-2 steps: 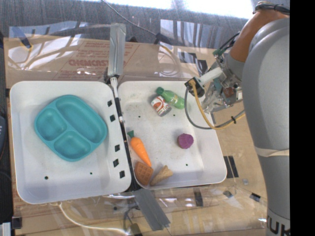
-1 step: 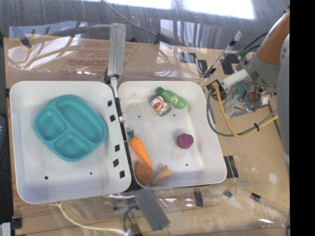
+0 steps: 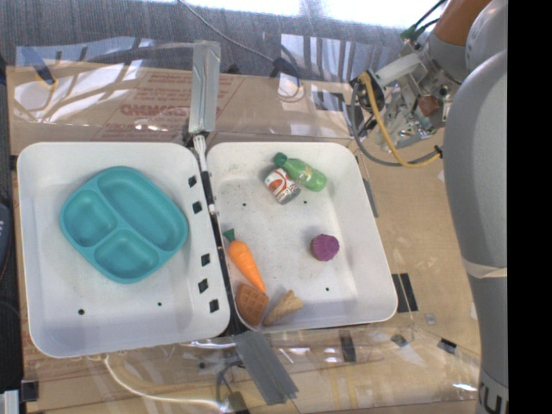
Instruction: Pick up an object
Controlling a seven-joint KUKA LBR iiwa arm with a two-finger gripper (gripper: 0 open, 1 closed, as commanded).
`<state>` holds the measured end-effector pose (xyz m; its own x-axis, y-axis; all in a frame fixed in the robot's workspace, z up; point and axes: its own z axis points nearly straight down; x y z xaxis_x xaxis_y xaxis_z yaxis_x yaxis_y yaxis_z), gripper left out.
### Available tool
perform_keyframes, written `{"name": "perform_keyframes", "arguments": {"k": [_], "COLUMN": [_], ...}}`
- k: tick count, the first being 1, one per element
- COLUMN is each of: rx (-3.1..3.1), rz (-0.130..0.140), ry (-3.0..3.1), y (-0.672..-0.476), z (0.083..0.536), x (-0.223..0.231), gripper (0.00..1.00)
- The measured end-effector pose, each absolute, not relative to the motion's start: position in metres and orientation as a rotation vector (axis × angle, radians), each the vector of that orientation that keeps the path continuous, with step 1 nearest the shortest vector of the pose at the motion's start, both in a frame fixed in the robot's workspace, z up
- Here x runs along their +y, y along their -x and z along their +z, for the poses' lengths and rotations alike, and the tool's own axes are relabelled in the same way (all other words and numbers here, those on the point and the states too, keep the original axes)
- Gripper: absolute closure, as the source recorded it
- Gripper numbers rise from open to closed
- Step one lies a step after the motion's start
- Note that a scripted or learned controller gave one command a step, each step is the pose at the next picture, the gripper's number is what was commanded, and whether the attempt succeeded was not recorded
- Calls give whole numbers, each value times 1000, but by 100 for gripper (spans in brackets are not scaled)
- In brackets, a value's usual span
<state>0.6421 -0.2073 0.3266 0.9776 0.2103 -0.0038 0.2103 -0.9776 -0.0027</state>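
Camera view: tool (image 3: 405, 110) above-right of green bottle (image 3: 302, 172), apart.

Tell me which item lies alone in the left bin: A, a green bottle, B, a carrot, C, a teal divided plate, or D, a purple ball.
C: the teal divided plate sits by itself in the left bin, while the carrot, purple ball and green bottle all lie in the right bin.
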Motion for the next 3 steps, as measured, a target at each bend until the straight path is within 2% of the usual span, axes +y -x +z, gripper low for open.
{"name": "perform_keyframes", "arguments": {"k": [1, 2, 3], "rx": [-325, -331, -331], "rz": [14, 5, 2], "ry": [3121, 3122, 3122], "y": [-611, -646, -652], "z": [311, 325, 350], "x": [-210, -208, -208], "gripper": [100, 100, 100]}}
